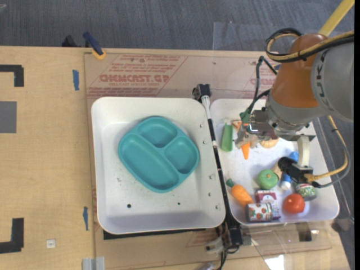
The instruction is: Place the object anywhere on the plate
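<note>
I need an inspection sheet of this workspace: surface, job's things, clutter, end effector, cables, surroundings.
Surface: wooden bench bearing two white bins; cardboard sheet under them.
Job's things: teal plate with three compartments in the left bin, nothing on it.
Clutter: right bin holds a green cylinder, carrot, green apple, tomato, small cartons.
End effector: end effector low over the right bin's far part; finger state unclear.
Cables: black cables loop above the wrist.
Surroundings: grey floor.
</note>
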### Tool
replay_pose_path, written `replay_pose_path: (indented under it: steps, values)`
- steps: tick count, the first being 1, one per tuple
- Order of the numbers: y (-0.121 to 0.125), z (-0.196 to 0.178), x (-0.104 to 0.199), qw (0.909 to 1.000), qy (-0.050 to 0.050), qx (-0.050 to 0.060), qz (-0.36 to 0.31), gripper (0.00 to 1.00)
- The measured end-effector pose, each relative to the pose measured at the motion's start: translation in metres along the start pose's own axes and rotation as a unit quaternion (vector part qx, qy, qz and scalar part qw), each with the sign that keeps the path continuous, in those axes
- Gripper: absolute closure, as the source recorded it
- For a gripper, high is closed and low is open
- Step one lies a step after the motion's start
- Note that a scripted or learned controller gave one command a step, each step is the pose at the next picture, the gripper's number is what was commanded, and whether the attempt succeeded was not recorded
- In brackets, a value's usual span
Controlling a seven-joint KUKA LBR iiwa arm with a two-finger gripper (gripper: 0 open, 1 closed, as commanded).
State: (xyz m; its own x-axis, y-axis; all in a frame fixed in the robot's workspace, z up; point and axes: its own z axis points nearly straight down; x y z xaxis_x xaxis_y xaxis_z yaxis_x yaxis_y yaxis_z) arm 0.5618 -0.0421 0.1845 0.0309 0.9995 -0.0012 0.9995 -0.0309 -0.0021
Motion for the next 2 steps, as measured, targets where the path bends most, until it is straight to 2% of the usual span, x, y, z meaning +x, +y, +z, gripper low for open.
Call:
replay_pose_path:
  steps: [1,2]
  values:
    - [-0.001,0.001,0.090,0.9990,0.002,-0.001,0.045,1.00]
    - [0.005,-0.056,0.192,0.9966,0.004,-0.002,0.082,1.00]
